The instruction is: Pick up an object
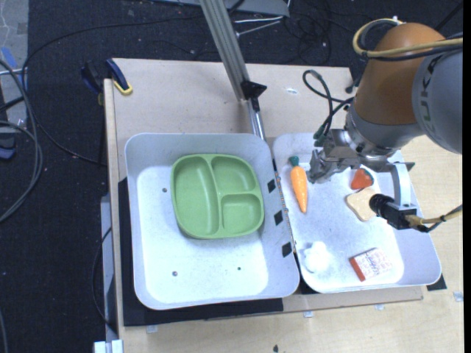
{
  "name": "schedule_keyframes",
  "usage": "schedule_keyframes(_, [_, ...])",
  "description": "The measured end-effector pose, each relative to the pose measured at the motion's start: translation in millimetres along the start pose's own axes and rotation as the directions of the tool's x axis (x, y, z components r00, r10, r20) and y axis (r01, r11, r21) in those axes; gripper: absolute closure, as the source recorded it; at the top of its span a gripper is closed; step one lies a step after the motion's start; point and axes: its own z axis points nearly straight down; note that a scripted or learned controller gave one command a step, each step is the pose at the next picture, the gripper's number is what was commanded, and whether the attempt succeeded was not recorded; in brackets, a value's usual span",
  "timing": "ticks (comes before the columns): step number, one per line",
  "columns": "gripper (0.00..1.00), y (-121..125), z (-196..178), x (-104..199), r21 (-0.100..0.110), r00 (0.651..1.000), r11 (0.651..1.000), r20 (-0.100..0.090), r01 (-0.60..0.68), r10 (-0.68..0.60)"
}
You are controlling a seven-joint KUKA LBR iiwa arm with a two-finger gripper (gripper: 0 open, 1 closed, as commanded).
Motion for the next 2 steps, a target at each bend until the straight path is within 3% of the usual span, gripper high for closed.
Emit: schedule_keyframes(2, [1.00, -1.0, 13.4, 122.2, 0.002, 1.000, 1.000, 0.001, 0.000, 0.000])
